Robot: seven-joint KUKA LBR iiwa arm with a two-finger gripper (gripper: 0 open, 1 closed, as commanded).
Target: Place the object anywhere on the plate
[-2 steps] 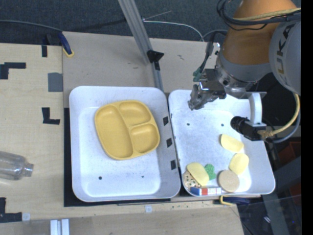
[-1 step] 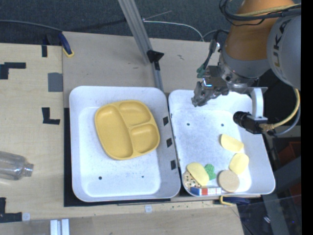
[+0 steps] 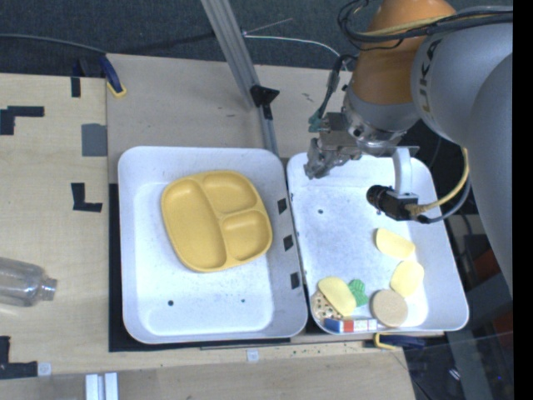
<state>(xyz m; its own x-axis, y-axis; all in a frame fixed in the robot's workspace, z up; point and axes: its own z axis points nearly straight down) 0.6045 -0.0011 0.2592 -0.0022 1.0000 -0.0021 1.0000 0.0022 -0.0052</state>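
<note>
Yellow three-compartment plate (image 3: 216, 220) flat in left bin, pale yellow food pieces (image 3: 394, 243) in right bin

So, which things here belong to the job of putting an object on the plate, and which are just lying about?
Part of the job:
- yellow plate in the left bin
- food pieces in the right bin
- the hand, above the right bin's far corner

Just lying about:
- clear bottle on the bench
- metal rail

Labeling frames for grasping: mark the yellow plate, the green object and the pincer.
yellow plate (image 3: 218, 220), camera view, centre divider.
green object (image 3: 357, 290), camera view, its top.
pincer (image 3: 320, 165), camera view, at fingertips.
</note>
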